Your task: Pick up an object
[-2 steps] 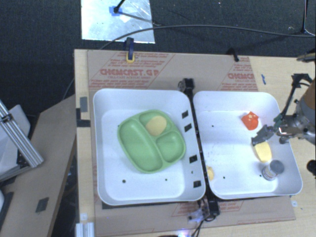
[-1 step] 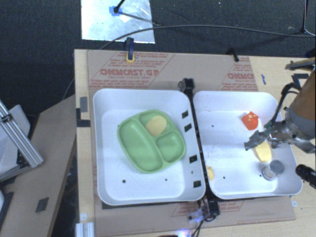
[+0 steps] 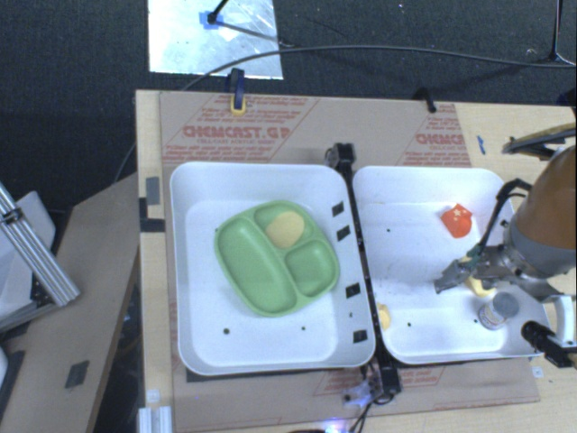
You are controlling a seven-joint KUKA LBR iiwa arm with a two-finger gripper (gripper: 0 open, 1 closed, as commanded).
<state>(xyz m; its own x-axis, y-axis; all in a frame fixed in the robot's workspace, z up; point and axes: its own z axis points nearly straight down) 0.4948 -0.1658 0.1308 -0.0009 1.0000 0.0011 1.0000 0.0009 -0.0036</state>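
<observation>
**Arm reaching into the right-hand bin**

The grey arm with its orange band is leaning in from the right edge of the frame, and its gripper (image 3: 455,280) is hanging low over the right bin (image 3: 406,197), toward the bin's lower right part. Whether the tool is spread or pressed together cannot be told from this angle (the tip is dark and small against the white floor).

A yellow object (image 3: 482,286) is lying just beside the gripper, partly hidden by the wrist, so its long axis cannot be judged. An orange object (image 3: 457,220) is sitting in the upper right of the same bin, well apart from the gripper, with no clear long axis. A small yellow piece (image 3: 384,317) is resting at the bin's lower left corner.

In the left bin (image 3: 194,242), a green divided plate (image 3: 261,269) is lying with its long axis running from upper left to lower right, and a pale yellow round thing (image 3: 286,229) is sitting in its upper compartment.
</observation>
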